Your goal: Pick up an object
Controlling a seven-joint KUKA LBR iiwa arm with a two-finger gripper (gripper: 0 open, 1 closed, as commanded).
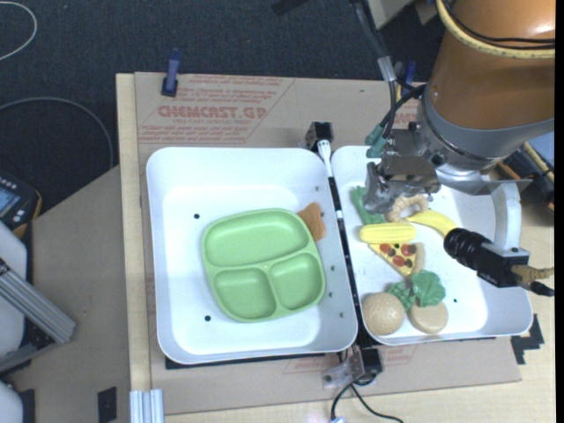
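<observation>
My gripper (pixel 390 197) is low in the right bin (pixel 493 320), near its back left part. It hangs right over a pale beige piece (pixel 410 207) and a green leafy item (pixel 360 204). A yellow corn cob (pixel 386 233) and a banana (pixel 433 223) lie just in front of it. Further forward are a pizza slice (pixel 402 256), a green broccoli-like piece (pixel 425 287) and two round tan buns (pixel 383 313) (pixel 430 317). The arm's body hides the bin's back right part.
The left bin (pixel 176 201) holds a green divided plate (pixel 262 263) and a small orange-brown piece (pixel 313 221) by its right wall. A black cylindrical part (pixel 476 252) sticks out over the right bin's right side. Cardboard (pixel 211 108) lies under both bins.
</observation>
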